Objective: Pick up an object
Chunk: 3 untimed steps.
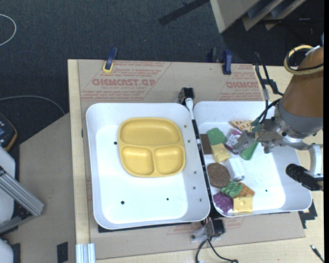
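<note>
A dark blue-grey carpet (77, 31) is covering the floor all around. A tan board (154, 77) with red printed words is lying flat as the tabletop. A yellow clamp (109, 62) and a blue clamp (226, 60) are gripping its far edge. A thin white cable (31, 100) is curling across the carpet on the left. A silver metal bar (20, 192) is sticking in at the lower left. Something pale and boxy (257, 13) is sitting at the top. Soft, even light is falling everywhere.

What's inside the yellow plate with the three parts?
Nothing can be seen in the yellow plate: all three sections look bare. It sits in the left bin. The toy food lies in the right bin. The bin floor under the plate is covered.
</note>
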Each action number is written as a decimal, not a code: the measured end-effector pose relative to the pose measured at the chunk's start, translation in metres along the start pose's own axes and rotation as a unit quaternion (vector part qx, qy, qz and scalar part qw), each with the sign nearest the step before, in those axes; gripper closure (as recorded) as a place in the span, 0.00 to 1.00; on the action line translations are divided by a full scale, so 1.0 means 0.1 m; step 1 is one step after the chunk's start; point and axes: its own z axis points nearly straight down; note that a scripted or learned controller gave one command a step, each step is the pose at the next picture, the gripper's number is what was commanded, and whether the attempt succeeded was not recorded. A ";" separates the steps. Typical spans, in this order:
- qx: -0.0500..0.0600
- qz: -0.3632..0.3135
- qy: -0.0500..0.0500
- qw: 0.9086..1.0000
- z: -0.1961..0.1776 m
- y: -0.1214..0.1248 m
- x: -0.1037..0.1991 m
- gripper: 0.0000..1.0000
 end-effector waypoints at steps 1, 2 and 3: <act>-0.007 -0.002 -0.001 1.000 -0.07 0.03 0.00 0.00; -0.002 -0.001 0.000 1.000 0.57 -0.01 0.00 0.00; -0.003 -0.001 0.000 1.000 1.19 0.00 0.06 0.00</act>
